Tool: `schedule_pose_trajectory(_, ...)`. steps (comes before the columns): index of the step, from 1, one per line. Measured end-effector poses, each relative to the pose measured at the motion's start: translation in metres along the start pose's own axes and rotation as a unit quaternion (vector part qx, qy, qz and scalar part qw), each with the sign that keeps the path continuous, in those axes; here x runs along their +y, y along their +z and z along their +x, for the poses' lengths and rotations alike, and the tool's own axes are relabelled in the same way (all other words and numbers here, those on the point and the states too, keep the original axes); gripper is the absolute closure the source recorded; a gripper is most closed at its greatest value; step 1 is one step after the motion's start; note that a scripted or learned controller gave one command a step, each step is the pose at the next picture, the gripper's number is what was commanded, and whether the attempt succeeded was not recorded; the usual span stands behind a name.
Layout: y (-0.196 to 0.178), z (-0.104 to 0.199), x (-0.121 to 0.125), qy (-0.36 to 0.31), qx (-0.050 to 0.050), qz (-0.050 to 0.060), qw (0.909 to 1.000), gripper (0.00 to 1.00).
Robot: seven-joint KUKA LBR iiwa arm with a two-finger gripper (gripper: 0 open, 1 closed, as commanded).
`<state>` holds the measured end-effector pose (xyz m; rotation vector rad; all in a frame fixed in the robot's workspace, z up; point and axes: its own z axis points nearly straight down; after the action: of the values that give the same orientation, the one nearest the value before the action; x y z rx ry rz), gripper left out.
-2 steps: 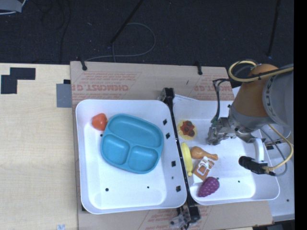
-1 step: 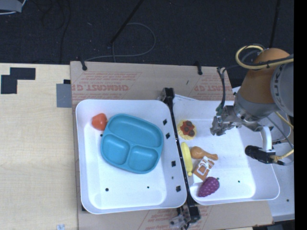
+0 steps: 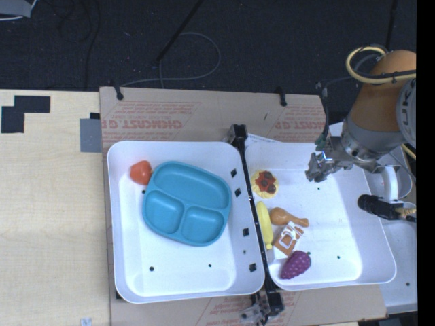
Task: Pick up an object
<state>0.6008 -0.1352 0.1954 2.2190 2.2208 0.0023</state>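
My gripper (image 3: 317,169) hangs over the upper right part of the right bin (image 3: 353,250), with nothing visible between its fingers. To its left in that bin lie a small round pizza toy (image 3: 265,183), a yellow banana (image 3: 264,223), a brown chicken drumstick (image 3: 287,217), a red and white waffle-like piece (image 3: 291,238) and a purple bunch of grapes (image 3: 296,265). The pizza toy is the nearest, a short way left and below the fingers.
The left bin (image 3: 170,277) holds a blue divided plate (image 3: 186,202) and a red tomato-like toy (image 3: 141,172) at its upper left. A black divider runs between the bins. Cardboard lies behind the bins, and pale bench surface to the left.
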Motion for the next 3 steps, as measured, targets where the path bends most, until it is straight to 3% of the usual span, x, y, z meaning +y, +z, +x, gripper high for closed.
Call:
schedule_pose_trajectory(1, -0.053, -0.001, 0.001, 0.0, 0.0, 0.0, 1.0, 1.0)
schedule_pose_trajectory(3, -0.029, 0.108, 0.004, -0.002, 0.001, 0.004, 1.0, 1.0)
